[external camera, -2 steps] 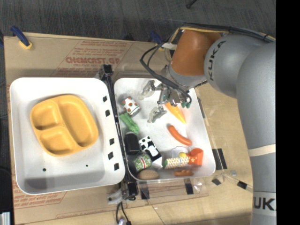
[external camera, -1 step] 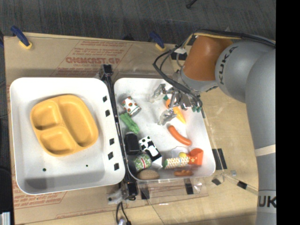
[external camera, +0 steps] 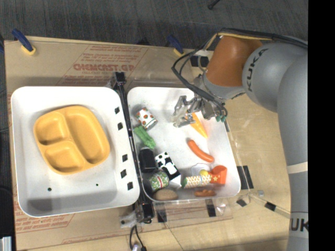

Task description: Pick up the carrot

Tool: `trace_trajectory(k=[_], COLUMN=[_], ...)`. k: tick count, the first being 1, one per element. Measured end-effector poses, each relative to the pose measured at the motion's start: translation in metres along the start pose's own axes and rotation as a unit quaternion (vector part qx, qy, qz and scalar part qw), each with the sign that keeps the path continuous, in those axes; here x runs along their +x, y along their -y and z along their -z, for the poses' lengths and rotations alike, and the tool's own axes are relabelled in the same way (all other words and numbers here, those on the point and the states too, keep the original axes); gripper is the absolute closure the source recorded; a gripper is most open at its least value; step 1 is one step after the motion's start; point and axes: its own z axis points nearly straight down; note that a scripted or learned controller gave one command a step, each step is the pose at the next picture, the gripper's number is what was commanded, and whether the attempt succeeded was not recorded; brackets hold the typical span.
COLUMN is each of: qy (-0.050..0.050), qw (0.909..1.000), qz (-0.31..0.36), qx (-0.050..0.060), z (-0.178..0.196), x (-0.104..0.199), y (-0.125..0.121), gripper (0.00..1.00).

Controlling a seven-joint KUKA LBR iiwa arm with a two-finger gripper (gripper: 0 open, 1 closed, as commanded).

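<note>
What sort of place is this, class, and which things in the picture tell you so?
Probably a robot test bench in a lab: a grey arm's gripper works over a white bin of toy food, such as a carrot, beside a yellow tray, on clamped cardboard.

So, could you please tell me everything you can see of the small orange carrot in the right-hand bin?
The small orange carrot looks like a smooth plastic toy, tapered to a point. It lies in the upper right part of the shallow white right bin, close to that bin's right wall, slanting down and to the right. Its upper end is hidden under the grey two-finger gripper, so contact there cannot be judged. The reddish toy sausage lies just below it, apart.
</note>
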Motion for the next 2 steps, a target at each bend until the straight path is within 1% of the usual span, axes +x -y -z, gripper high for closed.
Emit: trace_trajectory(k=[1,2], qy=[0.002,0.001], qw=[0.9611,0.8988], qz=[0.276,0.438], qx=[0.003,0.001], z=[-0.009,0.093], x=[-0.01,0.011], y=[0.024,0.022], gripper=[1.0,1.0])
